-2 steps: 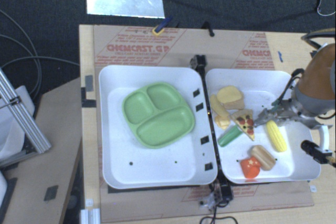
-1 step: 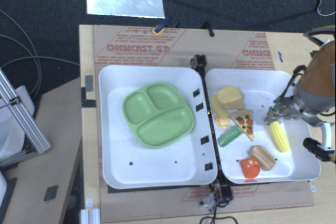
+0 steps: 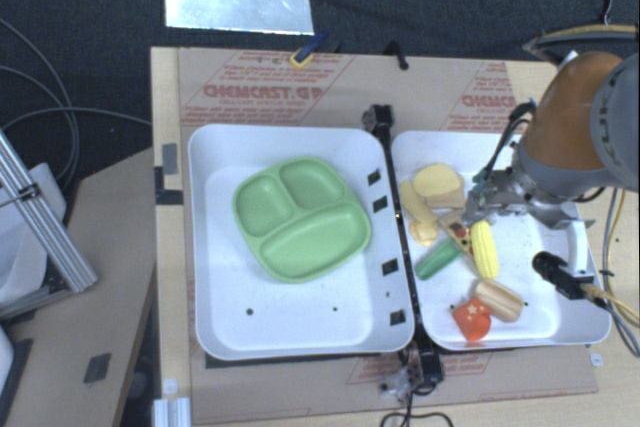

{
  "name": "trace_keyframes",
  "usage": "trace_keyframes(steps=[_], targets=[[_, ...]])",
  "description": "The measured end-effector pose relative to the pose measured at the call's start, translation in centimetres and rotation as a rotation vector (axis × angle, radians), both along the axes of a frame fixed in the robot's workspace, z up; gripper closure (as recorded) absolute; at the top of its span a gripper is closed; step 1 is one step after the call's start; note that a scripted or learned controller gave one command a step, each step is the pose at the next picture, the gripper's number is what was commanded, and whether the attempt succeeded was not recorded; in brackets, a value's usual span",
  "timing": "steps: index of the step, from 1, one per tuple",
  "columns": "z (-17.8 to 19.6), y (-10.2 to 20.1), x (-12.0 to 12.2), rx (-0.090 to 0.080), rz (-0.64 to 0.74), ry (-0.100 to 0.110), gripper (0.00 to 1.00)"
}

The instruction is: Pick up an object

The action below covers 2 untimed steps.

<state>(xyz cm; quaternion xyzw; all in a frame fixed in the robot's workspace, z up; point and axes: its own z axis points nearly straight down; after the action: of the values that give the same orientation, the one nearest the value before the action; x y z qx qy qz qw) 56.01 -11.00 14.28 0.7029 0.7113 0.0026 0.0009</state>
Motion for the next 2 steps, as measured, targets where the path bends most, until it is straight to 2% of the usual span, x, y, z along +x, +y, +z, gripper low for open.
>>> trace_keyframes(steps=[1, 2], targets=[[4.4, 5.3, -3.9, 0.0, -0.004, 0.004, 1.0], [4.1, 12.5, -6.3, 0.001, -0.001, 0.006, 1.0]])
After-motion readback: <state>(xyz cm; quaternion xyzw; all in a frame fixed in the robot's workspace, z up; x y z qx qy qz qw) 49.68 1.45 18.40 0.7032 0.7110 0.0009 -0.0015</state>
